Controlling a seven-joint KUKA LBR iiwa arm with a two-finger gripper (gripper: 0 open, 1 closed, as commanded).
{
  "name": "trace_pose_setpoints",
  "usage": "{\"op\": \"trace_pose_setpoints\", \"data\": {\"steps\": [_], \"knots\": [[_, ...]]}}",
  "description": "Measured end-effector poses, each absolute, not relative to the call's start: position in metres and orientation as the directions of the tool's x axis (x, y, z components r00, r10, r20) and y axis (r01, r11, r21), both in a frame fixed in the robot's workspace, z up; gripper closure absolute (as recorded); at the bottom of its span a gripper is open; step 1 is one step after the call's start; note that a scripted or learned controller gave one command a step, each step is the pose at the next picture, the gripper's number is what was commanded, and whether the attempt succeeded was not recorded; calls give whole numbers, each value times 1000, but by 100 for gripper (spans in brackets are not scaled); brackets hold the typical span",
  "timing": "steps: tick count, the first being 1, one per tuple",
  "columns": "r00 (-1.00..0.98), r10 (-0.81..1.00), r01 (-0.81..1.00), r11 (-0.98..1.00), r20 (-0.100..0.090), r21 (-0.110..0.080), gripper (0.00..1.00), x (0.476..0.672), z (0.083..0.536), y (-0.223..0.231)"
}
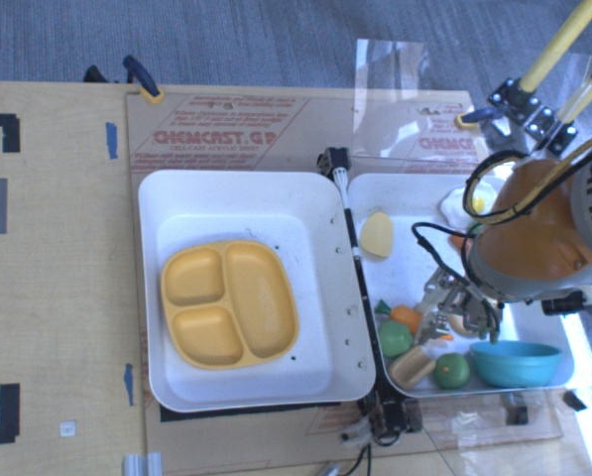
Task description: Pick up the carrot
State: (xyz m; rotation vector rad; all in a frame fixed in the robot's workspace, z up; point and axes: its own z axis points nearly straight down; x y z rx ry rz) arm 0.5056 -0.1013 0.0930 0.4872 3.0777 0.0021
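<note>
Looks like it's right at the grab step — the jaws are low in the right bin with the carrot just off their tip, can't tell how wide they're open — next it needs to close squarely on it.

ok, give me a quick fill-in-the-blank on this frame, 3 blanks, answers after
1. The yellow tray has ___ compartments.
2. The tray lies in the ___ bin of the camera view.
3. The bowl in the right bin, beside the gripper and the carrot, is ___ in colour.

Answers: three; left; blue
</note>
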Motion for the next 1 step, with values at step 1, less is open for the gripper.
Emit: {"op": "trace_pose_setpoints", "data": {"steps": [1], "knots": [[-948, 318, 318, 948, -28, 5, 100, 488, 93, -104]]}}
